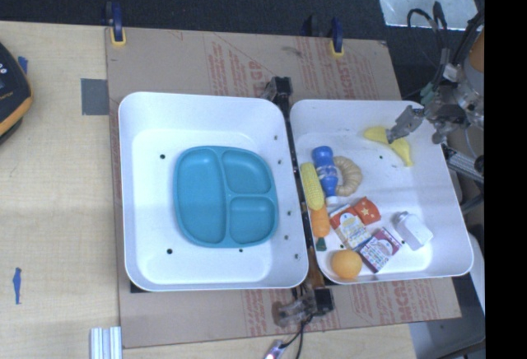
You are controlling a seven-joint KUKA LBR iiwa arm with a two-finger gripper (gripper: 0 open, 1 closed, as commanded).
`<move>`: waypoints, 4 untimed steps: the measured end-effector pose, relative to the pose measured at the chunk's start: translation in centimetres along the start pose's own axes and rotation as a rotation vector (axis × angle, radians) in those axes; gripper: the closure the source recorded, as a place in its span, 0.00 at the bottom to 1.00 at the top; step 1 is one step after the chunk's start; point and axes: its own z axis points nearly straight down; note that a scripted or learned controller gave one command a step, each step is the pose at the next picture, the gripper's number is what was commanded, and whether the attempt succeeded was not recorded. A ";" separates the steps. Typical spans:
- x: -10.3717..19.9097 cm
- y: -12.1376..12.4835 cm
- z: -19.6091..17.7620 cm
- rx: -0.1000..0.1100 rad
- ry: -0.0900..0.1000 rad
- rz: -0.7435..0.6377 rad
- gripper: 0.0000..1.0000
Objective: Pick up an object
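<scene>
My gripper (pixel 420 128) hangs over the back right part of the right bin (pixel 440 184), its fingers spread open with nothing between them. The left finger (pixel 402 123) overlaps a yellow banana-like piece (pixel 398 146) lying on the bin floor, and whether it touches it is unclear. Further left in this bin lie a blue bottle (pixel 323 161), a corn cob (pixel 310 185), a beige ring (pixel 352 174) and a carrot (pixel 319 222). Near the front are an orange (pixel 347 264), a red packet (pixel 357 214), a pink packet (pixel 379 249) and a white block (pixel 412 230).
The left bin (pixel 148 250) holds a blue divided plate (pixel 226 194). Clamps (pixel 335 36) pin the cardboard sheet at the back. A dark device (pixel 10 90) sits at the bench's left edge. The arm's hardware and cables crowd the right side.
</scene>
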 end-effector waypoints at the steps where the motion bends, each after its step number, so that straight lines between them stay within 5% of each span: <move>1: 3.8 0.6 9.5 0.002 0.000 -0.001 0.00; 2: 5.9 -0.9 13.2 0.001 -0.001 -0.001 0.00; 3: 5.7 -0.9 12.1 0.002 -0.002 -0.004 1.00; 4: 13.1 -1.0 3.1 -0.001 0.001 0.000 1.00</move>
